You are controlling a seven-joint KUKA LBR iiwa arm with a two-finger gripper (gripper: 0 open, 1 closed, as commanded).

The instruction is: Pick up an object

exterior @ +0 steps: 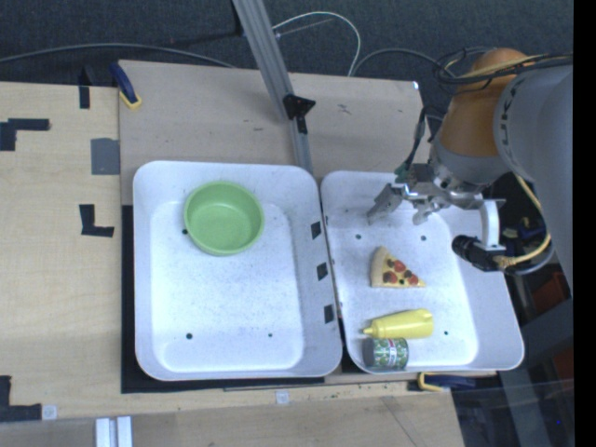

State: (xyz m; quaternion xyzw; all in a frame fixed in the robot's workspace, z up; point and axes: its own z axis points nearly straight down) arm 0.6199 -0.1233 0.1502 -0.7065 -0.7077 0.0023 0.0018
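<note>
While my two-finger gripper hangs over the right white plastic bin, its fingers are spread, pinching nothing. The toy pizza slice lies near, below it.

The left bin lies well to the left of the end effector. The right bin spreads under and below it. The wooden worktop carries black tape marks far to its left. A metal pole slants above and left of it, beside loose cables.
</note>
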